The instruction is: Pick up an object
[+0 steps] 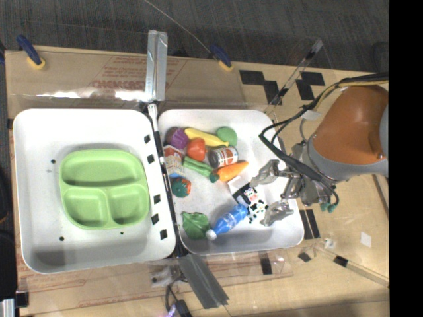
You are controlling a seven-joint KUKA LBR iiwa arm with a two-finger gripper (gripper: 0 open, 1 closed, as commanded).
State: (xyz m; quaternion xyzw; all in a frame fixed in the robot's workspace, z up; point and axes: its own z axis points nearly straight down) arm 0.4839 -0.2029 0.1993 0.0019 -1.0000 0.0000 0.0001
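The right bin (281,240) holds a heap of toy food. At its back lie a purple piece (177,137), a yellow banana (205,137), a green round piece (227,135), a red tomato (196,149), a small can (223,156), an orange carrot (231,171) and a green stalk (198,168). Nearer the front are a red and teal ball (180,186), a green leafy piece (195,223), a blue bottle (229,220) and a black-and-white spotted toy (250,201). My gripper (272,191) hangs open low over the bin's right side, just right of the spotted toy, with nothing between its fingers.
The left bin (26,177) bears a green divided tray (104,189). A metal divider (156,65) stands between the bins at the back. Black cables (284,127) loop from the arm over the right bin's rim. Blue clamps (30,50) grip the bench's far edge.
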